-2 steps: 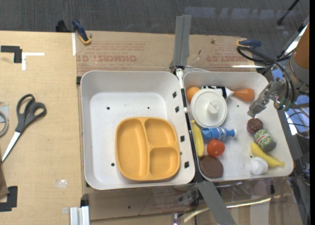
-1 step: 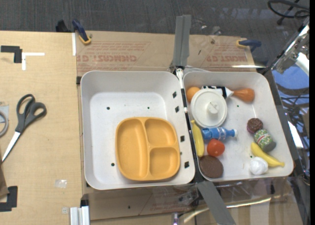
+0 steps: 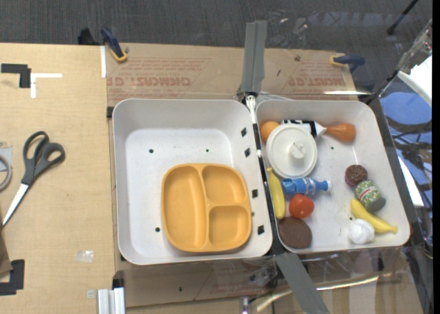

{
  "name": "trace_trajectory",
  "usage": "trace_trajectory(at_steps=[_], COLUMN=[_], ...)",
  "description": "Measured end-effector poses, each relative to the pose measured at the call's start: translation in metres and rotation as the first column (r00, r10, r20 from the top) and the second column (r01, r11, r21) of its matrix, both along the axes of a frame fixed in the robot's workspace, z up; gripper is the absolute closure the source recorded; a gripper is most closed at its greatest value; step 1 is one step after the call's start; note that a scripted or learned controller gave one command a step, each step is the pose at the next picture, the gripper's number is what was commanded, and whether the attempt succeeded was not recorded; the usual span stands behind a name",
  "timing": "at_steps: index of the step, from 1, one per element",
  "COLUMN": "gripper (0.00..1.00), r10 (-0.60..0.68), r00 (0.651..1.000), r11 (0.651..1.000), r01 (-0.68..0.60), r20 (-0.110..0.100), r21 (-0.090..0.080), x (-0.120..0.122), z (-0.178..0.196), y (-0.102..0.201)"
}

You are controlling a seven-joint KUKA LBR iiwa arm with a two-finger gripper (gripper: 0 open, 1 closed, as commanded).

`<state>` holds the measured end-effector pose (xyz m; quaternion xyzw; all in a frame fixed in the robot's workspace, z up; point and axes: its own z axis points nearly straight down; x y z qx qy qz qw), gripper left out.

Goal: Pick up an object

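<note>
A small blue-capped clear bottle (image 3: 304, 185) lies among toy food.

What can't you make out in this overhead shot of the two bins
- Black-and-white item, camera view: mostly covered by the round white lid, so its kind is unclear.
- Left banana: its upper end runs under that lid.
- Blue bottle: label too small to read.
- Scissors: blade tips cut off by the left edge.
- Patterned egg-shaped toy: pattern too small to identify.
</note>
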<state>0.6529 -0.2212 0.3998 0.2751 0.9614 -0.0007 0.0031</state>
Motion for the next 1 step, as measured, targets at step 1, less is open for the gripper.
trace_trajectory(at_steps=[1], gripper=[1.0], r10=[-0.067], r00=[0.998], r11=[0.998], r01=[0.067], r20=[0.0], r21=[0.001], x=[-0.005], z=[-0.306], y=[0.0129])
